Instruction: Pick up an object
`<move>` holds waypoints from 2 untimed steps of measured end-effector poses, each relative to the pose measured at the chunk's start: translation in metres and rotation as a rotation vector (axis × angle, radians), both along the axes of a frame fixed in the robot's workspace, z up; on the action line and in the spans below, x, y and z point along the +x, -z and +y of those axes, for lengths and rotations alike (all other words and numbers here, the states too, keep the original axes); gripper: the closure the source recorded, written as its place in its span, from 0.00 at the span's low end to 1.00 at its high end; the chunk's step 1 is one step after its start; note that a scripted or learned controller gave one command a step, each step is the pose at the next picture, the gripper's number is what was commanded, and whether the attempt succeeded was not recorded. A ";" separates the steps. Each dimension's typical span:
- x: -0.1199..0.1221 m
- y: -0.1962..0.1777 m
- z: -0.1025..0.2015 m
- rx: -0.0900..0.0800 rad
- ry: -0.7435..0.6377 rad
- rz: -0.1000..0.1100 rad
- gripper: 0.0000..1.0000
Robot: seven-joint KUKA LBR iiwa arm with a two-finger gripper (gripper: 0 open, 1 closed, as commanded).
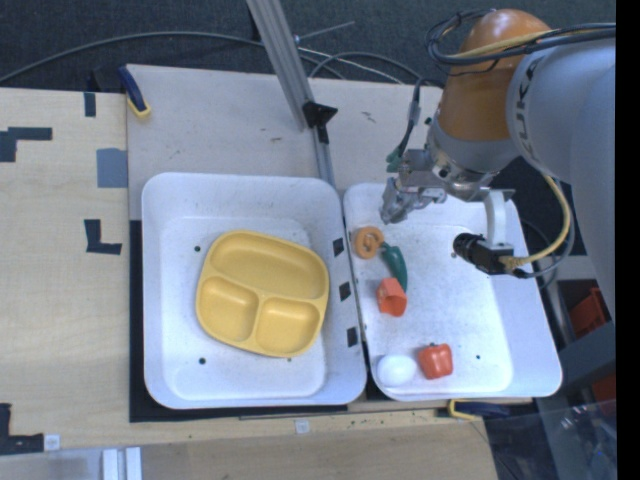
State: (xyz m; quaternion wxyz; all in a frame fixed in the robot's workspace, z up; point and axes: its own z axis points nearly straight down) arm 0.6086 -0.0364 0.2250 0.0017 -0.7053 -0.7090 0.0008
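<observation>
Two shallow white bins are seen side by side on the bench. The left bin (160,268) holds a yellow compartment plate (262,293) with three sections, lying flat near the bin's middle. The right bin (500,338) holds the small objects: an orange ring-shaped piece (369,242) close to the bin's left wall, a green pepper-like piece (396,264) just beside it to the lower right, and an orange-red carrot-like piece (392,297) touching or nearly touching the green one from below. Further toward the near edge, a white ball (397,369) and a red bell pepper toy (435,360) lie just beside each other.

The gripper (393,208) is positioned over the far left corner of the right bin, just above the orange ring-shaped piece. Whether the jaws are spread or pressed together cannot be told from this angle; nothing is seen between them. The grey arm with its orange band (490,78) is seen reaching in from the right. A slanted metal post (285,53) crosses the bench behind the bins
</observation>
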 end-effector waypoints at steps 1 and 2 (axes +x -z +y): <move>-0.025 -0.004 0.040 0.000 -0.001 0.000 1.00; -0.041 -0.002 0.100 0.000 -0.003 0.000 1.00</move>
